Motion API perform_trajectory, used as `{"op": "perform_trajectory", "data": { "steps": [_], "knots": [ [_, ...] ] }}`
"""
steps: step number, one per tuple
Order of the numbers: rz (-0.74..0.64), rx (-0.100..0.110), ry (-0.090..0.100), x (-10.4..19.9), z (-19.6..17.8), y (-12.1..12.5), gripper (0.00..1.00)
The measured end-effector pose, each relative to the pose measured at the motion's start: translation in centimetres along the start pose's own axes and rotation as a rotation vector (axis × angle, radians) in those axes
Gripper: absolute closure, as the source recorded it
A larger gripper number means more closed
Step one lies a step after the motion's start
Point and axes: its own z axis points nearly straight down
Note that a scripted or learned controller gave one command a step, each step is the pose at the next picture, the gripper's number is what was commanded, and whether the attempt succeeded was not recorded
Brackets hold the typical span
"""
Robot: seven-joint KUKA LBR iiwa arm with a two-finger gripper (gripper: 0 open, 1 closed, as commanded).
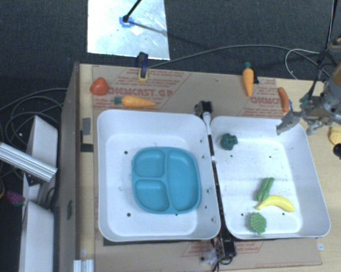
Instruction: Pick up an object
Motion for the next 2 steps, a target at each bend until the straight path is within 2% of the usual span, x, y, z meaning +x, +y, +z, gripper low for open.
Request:
{"op": "perform_trajectory", "data": {
  "steps": [1, 2],
  "knots": [
    [0.002, 0.004, 0.001, 0.6, 14.6, -4.2, 0.00],
    [0.002, 0.002, 0.001, 4.9, 15.1, -9.8, 0.00]
  ]
}}
